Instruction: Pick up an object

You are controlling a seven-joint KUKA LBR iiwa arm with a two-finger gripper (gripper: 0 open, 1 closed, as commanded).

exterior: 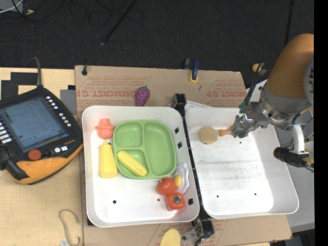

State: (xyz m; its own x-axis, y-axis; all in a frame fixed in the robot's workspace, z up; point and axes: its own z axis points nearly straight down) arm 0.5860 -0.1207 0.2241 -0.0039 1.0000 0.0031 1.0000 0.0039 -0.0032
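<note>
A tan round object (208, 135) with a short orange stem (225, 132) lies in the right bin (251, 188), near its far left corner. My gripper (239, 129) is low over the right bin, at the stem's right end; contact is hard to judge. The left bin (128, 209) holds a green divided plate (146, 147) with a yellow corn cob (132, 163) on it. Beside the plate are a yellow bottle (107, 160) and a pink toy (104, 128). Two red tomato-like pieces (170, 192) and a small yellow piece (178, 180) lie near the left bin's front right.
A purple grape toy (142, 96) rests on the cardboard behind the left bin. A teach pendant (36, 132) sits at the left of the bench. A yellow object (170, 237) lies in front of the bins. A black fitting (291, 156) overhangs the right bin's right rim.
</note>
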